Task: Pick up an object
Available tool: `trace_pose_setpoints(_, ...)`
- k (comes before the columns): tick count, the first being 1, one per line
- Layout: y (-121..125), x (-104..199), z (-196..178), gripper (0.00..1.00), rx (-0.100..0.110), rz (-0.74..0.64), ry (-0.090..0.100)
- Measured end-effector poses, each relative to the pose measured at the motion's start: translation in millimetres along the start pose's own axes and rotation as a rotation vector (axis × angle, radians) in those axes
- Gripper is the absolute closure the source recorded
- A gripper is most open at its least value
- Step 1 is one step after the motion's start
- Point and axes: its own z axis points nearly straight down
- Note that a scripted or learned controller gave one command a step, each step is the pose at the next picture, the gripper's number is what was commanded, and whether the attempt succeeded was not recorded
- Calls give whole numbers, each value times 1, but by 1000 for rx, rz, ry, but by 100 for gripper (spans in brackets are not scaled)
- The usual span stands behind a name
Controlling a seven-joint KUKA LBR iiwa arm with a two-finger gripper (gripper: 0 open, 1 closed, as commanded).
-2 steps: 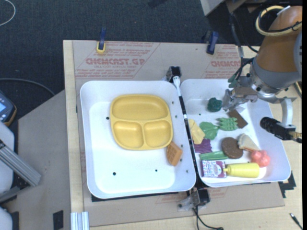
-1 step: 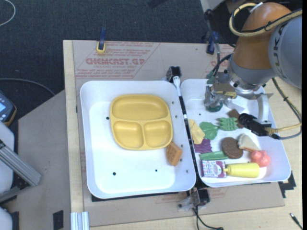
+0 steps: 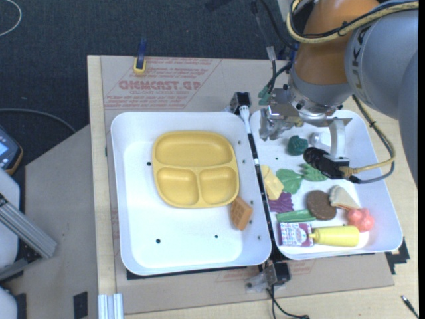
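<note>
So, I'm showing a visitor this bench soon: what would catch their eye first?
Probably the arm's orange band at upper right, looming over the right bin. Next, the yellow divided plate in the left bin, and the heap of toy food crowding the right one.

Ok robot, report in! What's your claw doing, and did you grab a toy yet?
Gripper low over right bin's far end, nothing seen held. Toy food piled in that bin: yellow bottle, brown cookie. Yellow divided tray in left bin.
</note>
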Motion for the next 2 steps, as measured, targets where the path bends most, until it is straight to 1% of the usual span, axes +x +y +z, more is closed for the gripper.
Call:
trace_pose_setpoints(1,-5,-5,2,100,7,7,-2)
trace_pose_setpoints(2,3,-11,21,100,9,9,-2)
